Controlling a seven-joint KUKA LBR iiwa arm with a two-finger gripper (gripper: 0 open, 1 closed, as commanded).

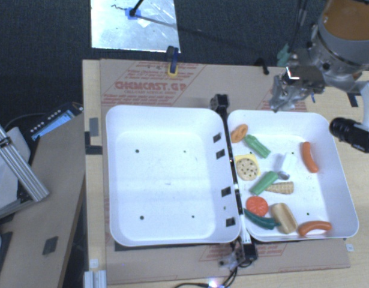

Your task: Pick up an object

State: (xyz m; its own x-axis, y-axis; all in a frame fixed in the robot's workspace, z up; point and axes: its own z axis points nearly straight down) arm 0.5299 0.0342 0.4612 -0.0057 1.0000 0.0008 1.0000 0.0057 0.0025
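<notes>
Currently the gripper (284, 102) is hovering over the right bin's (343, 182) far rim, holding nothing; can't tell whether it's open or closed. Toy food is lying in that bin: sausage (309, 157), cookie (247, 168), tomato (257, 206).

High slanted view over both bins (172, 116)
</notes>
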